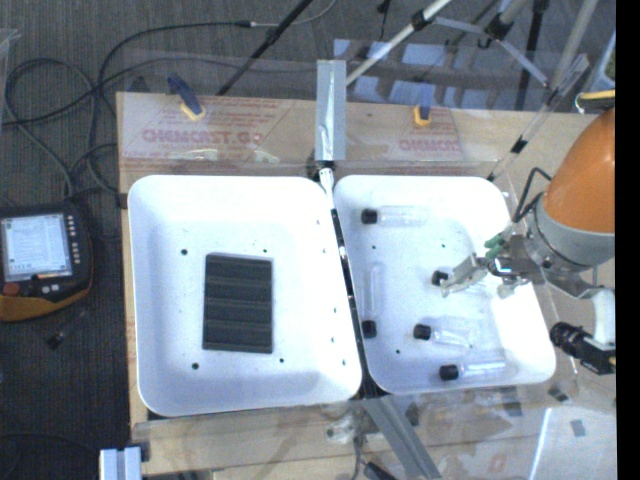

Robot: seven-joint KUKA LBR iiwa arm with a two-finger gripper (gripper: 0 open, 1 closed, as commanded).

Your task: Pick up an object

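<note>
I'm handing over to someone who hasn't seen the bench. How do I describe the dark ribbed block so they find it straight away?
Start from the two white bins side by side and take the left bin, the one away from the arm. The dark ribbed block lies flat near its middle. It is a black rectangle with ridges across it, unlike the small clear black-capped tubes in the right bin.

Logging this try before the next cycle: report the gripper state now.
Gripper: over the right bin, beside a black-capped clear vial; open or shut cannot be told, and no object shows between its fingers.
</note>
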